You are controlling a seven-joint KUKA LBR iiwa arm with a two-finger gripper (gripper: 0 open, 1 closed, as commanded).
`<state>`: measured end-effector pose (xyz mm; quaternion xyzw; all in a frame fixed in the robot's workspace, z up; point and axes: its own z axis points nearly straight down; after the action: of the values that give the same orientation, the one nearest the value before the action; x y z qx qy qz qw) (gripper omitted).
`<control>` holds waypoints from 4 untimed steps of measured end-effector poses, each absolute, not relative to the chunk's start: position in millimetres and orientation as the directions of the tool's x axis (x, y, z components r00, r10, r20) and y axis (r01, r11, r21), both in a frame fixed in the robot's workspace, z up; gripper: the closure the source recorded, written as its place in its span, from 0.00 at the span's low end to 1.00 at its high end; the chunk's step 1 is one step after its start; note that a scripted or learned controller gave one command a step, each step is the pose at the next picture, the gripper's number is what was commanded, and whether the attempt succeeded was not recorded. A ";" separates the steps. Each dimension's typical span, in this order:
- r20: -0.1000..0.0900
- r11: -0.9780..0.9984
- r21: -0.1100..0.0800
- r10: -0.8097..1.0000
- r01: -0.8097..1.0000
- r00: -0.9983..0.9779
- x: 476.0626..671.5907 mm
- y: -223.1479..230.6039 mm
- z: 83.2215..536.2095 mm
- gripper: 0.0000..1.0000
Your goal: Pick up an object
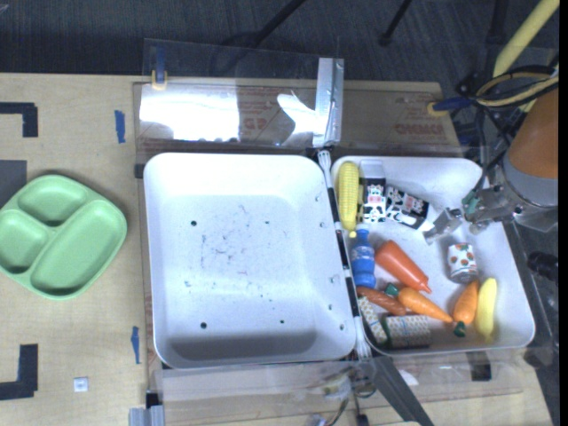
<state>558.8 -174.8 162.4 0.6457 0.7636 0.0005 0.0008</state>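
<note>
**Toy food in the right bin**

The smooth plastic carrots [404, 266] are long cones lying in the right bin [519, 327], thick ends up-left and tips down-right. A bumpy yellow corn cob [348, 193] lies lengthwise along the bin's left wall. The metal claw [454, 221] hangs over the bin; how far it is open cannot be told.

Two bins side by side on the bench [80, 131]: left bin [177, 185], right bin [519, 322]. In the right bin: corn cob [348, 193] along its left wall, bottle [363, 261] in front of it, carrots [404, 266] mid-bin, can [461, 262] right of them, banana [486, 307] at the right front. Divided plate [60, 234] on the bench, left of both bins.
</note>
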 end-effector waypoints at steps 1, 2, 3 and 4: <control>-0.001 0.245 0.003 0.970 0.970 -0.245 582.9 -128.2 143.8 0.00; 0.000 0.113 0.005 0.994 0.994 -0.113 576.8 -111.6 86.9 0.00; -0.002 0.111 0.010 0.994 0.994 -0.111 578.1 -112.4 98.2 1.00; -0.001 -0.305 0.000 0.952 0.952 0.305 569.0 -88.7 184.4 1.00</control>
<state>569.0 -88.7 184.4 0.8079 0.5893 -0.0003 0.0001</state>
